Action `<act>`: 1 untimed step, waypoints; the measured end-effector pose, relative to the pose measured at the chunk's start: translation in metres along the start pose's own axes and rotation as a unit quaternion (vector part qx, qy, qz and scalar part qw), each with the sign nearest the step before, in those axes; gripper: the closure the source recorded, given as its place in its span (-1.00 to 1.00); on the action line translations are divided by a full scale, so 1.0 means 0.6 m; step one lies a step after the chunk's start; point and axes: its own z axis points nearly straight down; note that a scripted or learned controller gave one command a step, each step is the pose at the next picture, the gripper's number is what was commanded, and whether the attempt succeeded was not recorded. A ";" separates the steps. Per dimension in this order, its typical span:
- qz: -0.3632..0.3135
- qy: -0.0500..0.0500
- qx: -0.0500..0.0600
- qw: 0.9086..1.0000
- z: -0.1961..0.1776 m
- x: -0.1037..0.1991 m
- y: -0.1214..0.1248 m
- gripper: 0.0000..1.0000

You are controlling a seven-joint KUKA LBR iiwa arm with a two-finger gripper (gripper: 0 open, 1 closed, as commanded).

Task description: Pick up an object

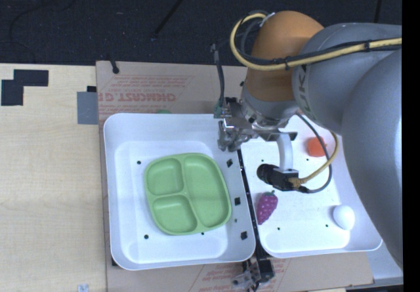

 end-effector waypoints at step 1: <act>0.000 0.000 -0.001 1.000 -0.011 0.065 0.040 1.00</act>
